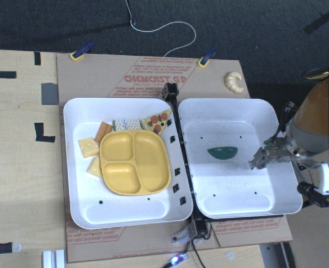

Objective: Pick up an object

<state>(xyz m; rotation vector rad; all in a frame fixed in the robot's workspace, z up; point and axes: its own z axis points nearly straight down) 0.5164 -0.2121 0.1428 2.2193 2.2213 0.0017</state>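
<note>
At the near edge, toward six o'clock, a black clamp (pixel 193 228) and some cabling sat where the two bins met. The left bin (pixel 77 205) held a yellow divided plate (pixel 135 162) near its middle, with pale yellow blocks (pixel 89 147) touching the plate's nine o'clock side. A brown block (pixel 103 130) lay at about eleven o'clock from the plate, and a patterned, multicoloured piece (pixel 157 120) lay along its twelve to one o'clock rim, close to the divider between the bins.

The right bin (pixel 237 205) carried a dark green bowl-shaped object (pixel 223 152) slightly above its centre, lying alone on the white floor. The gripper (pixel 259 159) sat at three o'clock from that object, low over the bin's right side, near it but apart from it. Whether the fingers were apart or together could not be told, as they were small and dark against the wrist. The grey arm (pixel 309 133) with its orange band (pixel 316 102) entered from three o'clock.

Farther back, on the cardboard sheet (pixel 147 77) over the tabletop (pixel 19 110), a beige curled object (pixel 235 82) rested at one o'clock beyond the right bin. Blue-and-yellow clips (pixel 82 51) held the sheet's far edge, and a white cable (pixel 170 29) looped over the dark floor at twelve o'clock.
</note>
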